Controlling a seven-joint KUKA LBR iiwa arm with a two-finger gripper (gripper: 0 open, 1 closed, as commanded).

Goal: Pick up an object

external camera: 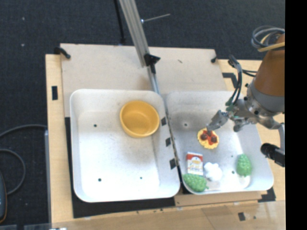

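Note:
In the right bin (192,107) lie a small yellow toy with red on top (208,138), a red and white carton (194,163), a white lump (212,170), a green knobbly piece (243,165) and another green piece (195,181) at the front rim. My gripper (226,124) hangs over the bin's right half, open, with nothing between its fingers. Its left finger (215,121) ends just up and right of the yellow and red toy. A yellow bowl (139,119) sits upright in the left bin (96,147).
A slanted metal pole (136,28) rises from the back of the divider between the bins. Grey arm and orange band (271,78) stand over the right bin's right edge, with cables behind. The right bin's objects cluster along its front.

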